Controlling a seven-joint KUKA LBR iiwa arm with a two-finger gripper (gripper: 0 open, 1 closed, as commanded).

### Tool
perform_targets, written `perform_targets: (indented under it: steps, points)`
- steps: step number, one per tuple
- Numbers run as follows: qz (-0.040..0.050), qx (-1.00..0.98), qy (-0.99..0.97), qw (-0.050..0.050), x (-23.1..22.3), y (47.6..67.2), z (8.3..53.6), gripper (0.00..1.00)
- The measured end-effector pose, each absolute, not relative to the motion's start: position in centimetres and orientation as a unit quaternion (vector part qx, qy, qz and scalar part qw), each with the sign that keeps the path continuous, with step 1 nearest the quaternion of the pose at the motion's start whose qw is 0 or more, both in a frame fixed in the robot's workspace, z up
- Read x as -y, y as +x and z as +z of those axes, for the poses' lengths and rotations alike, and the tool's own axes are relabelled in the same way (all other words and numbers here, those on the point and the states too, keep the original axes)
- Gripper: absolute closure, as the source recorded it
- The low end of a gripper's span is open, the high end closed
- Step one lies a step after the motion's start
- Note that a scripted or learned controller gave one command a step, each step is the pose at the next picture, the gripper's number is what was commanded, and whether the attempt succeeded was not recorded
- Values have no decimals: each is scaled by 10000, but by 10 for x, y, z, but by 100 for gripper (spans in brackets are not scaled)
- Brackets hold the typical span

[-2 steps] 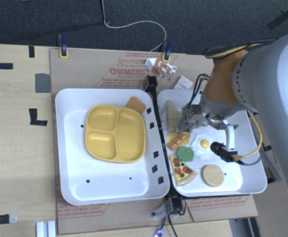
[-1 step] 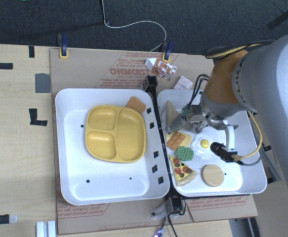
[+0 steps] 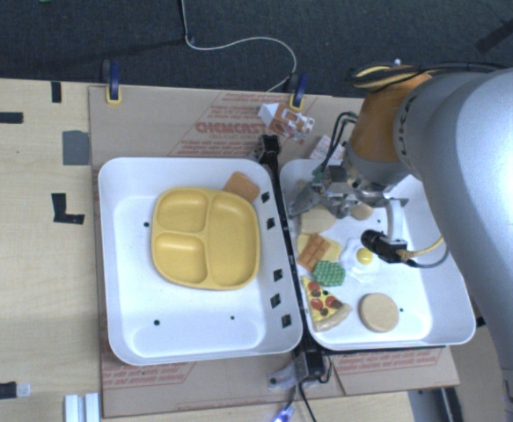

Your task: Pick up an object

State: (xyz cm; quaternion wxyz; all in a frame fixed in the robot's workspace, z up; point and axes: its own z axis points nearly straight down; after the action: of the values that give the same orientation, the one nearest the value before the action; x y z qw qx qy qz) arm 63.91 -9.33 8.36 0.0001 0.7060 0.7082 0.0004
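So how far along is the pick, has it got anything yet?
Nothing looks picked yet. The hand is down in the right bin, at its upper end. The pizza slice, the round cookie and the green waffle lie loose below it. Left: grasp one and lift. The yellow plate sits in the left bin.

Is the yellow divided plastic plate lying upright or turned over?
Upright: the yellow divided plastic plate shows its three hollow compartments facing up, inside the left white bin.
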Motion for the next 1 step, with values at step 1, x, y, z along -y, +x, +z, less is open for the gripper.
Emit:
perform_targets:
  steps: [1]
  points:
    - [-37,-7082,7060,-18,95,663,84,0]
